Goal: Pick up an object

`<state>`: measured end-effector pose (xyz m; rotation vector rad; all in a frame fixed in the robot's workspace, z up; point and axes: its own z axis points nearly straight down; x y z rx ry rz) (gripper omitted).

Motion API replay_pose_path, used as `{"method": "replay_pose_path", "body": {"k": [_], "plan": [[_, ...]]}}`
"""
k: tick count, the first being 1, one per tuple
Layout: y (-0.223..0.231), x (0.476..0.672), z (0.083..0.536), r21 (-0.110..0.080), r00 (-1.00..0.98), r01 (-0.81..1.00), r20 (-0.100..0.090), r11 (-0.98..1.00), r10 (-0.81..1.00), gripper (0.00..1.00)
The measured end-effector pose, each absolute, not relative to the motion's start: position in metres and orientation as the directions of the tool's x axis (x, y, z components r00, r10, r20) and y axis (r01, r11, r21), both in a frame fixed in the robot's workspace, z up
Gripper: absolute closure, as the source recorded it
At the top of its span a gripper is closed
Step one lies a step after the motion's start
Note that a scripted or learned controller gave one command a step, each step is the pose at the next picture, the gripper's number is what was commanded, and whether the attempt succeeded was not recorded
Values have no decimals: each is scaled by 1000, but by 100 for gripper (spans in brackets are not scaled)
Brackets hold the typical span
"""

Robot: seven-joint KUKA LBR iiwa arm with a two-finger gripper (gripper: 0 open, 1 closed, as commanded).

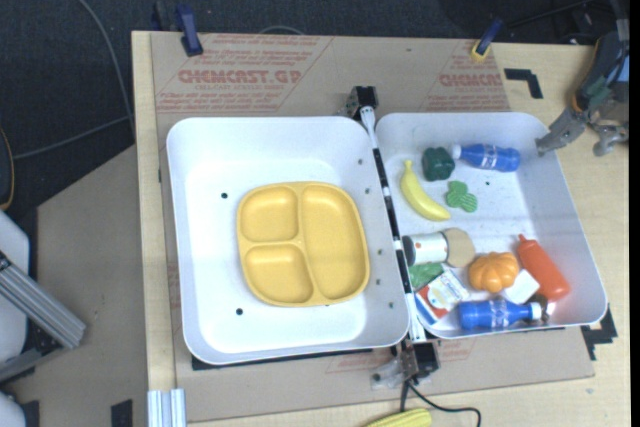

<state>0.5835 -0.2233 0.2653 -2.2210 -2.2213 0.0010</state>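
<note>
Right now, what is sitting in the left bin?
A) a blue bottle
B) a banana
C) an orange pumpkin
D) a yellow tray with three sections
D: the yellow tray with three sections lies in the left bin, while the banana, the blue bottles and the orange pumpkin are all in the right bin.

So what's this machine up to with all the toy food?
A robot arm's gripper hangs over the upper right edge of the right white bin, holding nothing. That bin is crowded with toys: a yellow plastic banana, a small orange pumpkin, two blue bottles and more. The left white bin has a yellow divided tray. Nothing is picked yet.
</note>
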Motion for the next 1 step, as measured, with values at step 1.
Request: {"method": "replay_pose_path", "body": {"k": [1], "plan": [[-158,583,136,-3,-1,1000,2,1,1000,0]]}}
